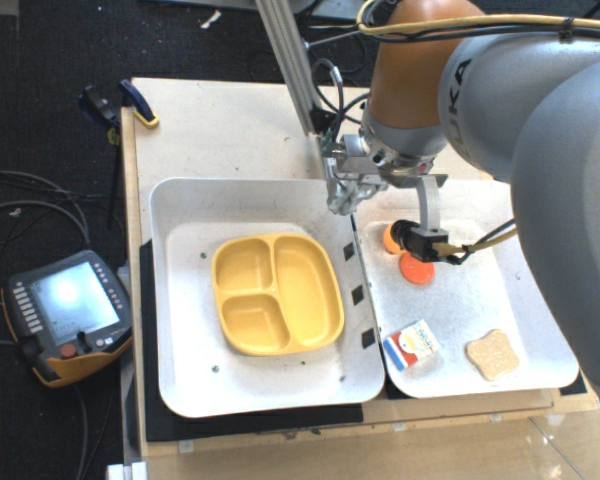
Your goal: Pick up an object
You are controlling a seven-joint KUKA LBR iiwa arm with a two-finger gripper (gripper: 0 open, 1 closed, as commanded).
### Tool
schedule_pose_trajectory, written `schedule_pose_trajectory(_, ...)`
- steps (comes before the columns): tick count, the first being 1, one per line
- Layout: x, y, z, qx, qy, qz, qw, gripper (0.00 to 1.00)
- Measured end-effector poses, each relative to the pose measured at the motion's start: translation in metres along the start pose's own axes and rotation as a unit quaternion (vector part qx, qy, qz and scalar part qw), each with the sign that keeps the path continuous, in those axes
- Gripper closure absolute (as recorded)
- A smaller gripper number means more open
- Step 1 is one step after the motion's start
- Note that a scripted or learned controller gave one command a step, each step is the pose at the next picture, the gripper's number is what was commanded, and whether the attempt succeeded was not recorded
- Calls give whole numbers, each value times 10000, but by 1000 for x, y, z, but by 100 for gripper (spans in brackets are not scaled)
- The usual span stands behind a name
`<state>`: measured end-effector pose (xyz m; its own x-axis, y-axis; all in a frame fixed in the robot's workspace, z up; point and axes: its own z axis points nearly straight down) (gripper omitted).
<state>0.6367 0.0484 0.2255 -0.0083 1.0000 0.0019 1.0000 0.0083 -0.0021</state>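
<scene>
Two shallow white bins sit side by side on the bench (210, 118), the left bin (180, 368) somewhat wider in view than the right bin (540, 368). Arm (520, 88): grey, with orange band, enters from the right and takes up the upper right of the view; wrist over the far edge of the bins, near the seam between them. Largest object: yellow divided tray (277, 294), three compartments, lying flat in the middle of the left bin, slightly rotated. Teach pendant (65, 313) with lit screen rests on the dark floor left of the bench, cables trailing from it. Gripper (342, 200) hangs off the wrist above the far part of the seam, near the right far corner of the left bin; nothing visible between its fingers; whether they are apart or together cannot be told from this angle. Right bin contents, candidates for picking: small white carton (412, 345) with red and blue print, near the front left of the bin; beige bread-like piece (492, 354) just right of it, apart from it; orange round object (416, 268) further back, near a black fitting on the arm, contact unclear. Blue and yellow clamp (130, 103) at the far left corner of the bench.
</scene>
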Motion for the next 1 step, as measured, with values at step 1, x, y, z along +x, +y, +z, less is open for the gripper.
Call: schedule_pose_trajectory(1,49,-14,0,0,-1,1,10000,100)
